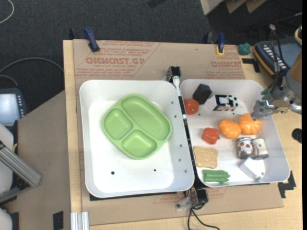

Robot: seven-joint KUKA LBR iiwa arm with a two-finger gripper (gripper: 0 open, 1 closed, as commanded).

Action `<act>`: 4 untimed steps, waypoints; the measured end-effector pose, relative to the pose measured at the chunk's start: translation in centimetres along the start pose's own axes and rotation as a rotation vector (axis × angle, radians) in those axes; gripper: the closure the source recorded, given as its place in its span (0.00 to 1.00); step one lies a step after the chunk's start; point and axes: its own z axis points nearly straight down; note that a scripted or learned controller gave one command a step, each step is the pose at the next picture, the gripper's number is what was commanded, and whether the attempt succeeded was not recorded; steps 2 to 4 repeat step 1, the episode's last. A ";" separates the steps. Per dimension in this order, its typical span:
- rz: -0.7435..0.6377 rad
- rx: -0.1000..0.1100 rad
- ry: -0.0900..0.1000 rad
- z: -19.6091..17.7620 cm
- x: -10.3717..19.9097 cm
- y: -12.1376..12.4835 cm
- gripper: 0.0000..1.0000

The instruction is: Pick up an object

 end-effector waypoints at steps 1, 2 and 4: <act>-0.005 -0.003 0.002 -1.1 -3.1 -1.6 1.00; -0.005 -0.003 0.002 -1.1 -3.1 -1.6 1.00; -0.005 -0.003 0.002 -1.1 -3.1 -1.6 1.00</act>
